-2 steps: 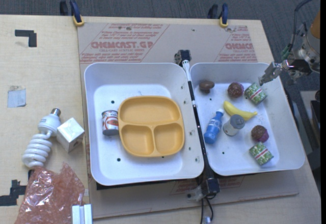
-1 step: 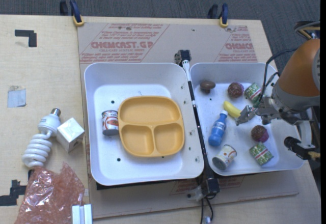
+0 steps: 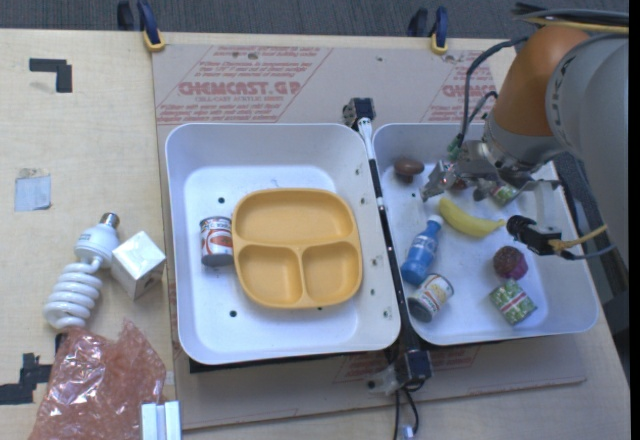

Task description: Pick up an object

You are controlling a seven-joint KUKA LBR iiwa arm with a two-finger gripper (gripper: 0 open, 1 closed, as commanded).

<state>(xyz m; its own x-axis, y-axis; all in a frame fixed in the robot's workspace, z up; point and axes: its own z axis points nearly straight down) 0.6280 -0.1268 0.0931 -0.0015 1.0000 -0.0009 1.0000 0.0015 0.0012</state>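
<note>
— Where are your jaws [image 3: 452, 178] now?

— Low in the right bin [image 3: 570, 313], near its back wall. I cannot tell if they are open or closed; I see nothing held between them.

— What is close to them?

— The banana [image 3: 470, 219] lies just in front, a brown object [image 3: 407, 168] to the side. Further away are the blue bottle [image 3: 421, 250] and a small can [image 3: 431, 297].

— So how far is the task?

— I judge it as not done yet: every object rests in the bin. The grasp and the lift are left.

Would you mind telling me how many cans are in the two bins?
2: one can in the left bin, beside the yellow tray; another in the right bin. The arm may hide more.
</note>
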